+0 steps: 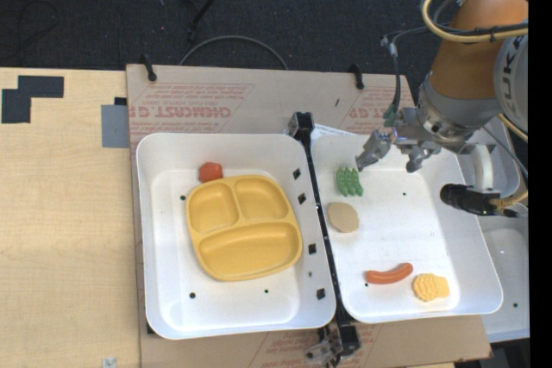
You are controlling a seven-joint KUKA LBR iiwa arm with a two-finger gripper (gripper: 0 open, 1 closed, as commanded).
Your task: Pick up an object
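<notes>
Pincer [397,152] status in the camera view: its two fingers are standing spread apart over the far part of the right bin [483,280], with nothing showing between them, so it is reading as released and empty. The arm [479,39] is reaching in from the right, its orange band sitting above the wrist.

Candidate objects are lying in the right bin. A green toy [348,181] is resting nearest the pincer, just below and to the left of the fingertips. A tan round piece [343,217] is sitting just beyond it, near the divider. An orange sausage [388,274] and a yellow corn piece [430,287] are lying close together at the near edge, well apart from the pincer.

In the left bin [159,271], a yellow divided tray [244,226] is occupying the middle, with a red piece [210,171] touching its far corner.

Recommended procedure (judged from this layout): the green toy is offering the shortest approach. The fingers should be centring over it, straddling its narrow width, descending until both tips are passing its sides, then closing before lifting. Clearance from the divider should be kept.
</notes>
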